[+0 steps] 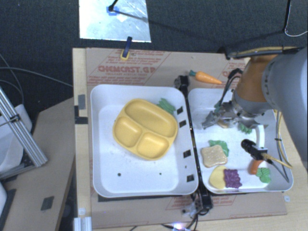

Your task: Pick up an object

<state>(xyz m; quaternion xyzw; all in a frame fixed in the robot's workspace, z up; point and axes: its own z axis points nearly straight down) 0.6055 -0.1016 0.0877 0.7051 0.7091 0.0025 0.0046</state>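
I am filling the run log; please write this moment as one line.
arm: over right white bin | gripper: low, upper part of that bin | grasp: unclear | yellow three-compartment plate: left white bin | orange toy carrot: outside bins

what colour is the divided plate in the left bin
Yellow; the divided plate shows clearly in the camera view.

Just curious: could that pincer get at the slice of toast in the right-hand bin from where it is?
Probably yes. The toast lies flat in the right bin, top uncovered, just below the pincer. Lettuce touches its upper edge but doesn't cover it.
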